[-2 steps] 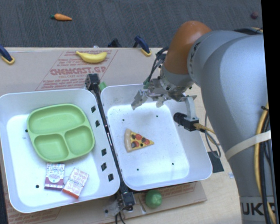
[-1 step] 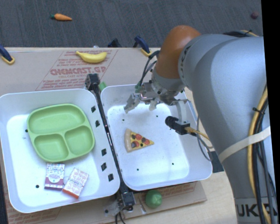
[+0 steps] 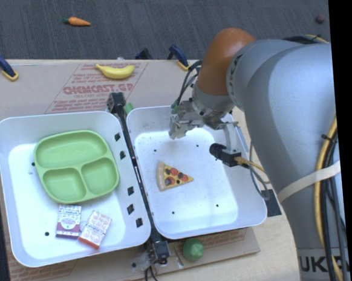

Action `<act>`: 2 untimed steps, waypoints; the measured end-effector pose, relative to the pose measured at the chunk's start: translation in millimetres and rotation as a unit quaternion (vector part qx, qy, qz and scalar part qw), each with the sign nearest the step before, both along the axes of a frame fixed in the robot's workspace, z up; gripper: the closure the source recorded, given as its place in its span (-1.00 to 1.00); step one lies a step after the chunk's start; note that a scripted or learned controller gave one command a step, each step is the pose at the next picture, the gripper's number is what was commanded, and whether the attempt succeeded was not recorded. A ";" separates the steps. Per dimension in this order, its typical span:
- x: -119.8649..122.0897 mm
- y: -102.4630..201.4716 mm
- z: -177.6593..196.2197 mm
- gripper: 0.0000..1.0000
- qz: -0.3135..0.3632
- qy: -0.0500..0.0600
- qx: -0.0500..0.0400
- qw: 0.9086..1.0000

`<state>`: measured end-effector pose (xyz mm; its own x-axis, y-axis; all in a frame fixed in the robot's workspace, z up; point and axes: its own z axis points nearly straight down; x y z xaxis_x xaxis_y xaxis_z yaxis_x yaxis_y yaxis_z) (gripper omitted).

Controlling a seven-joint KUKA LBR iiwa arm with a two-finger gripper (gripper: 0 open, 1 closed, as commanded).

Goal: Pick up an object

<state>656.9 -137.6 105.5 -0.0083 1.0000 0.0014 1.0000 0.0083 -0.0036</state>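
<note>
A toy pizza slice (image 3: 171, 176) lies flat in the middle of the right bin (image 3: 197, 223). My gripper (image 3: 179, 129) hangs over the far part of that bin, up and to the right of the slice and apart from it. Nothing shows under its tip. The left bin (image 3: 11, 198) holds a green divided plate (image 3: 76, 165) and two small snack packets (image 3: 69, 220) (image 3: 95, 228) near its front.
A toy banana (image 3: 116, 69) lies on the cardboard behind the bins. A green ball (image 3: 193, 249) sits in front of the right bin. A small carrot (image 3: 78, 21) lies on the floor beyond the bench. Blue clamps (image 3: 4, 65) grip the far edge.
</note>
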 end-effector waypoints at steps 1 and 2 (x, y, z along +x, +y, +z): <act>-0.1 0.0 -0.2 -1.00 0.000 0.000 0.000 1.000; -0.6 9.4 -3.4 -1.00 -0.001 0.000 0.000 1.000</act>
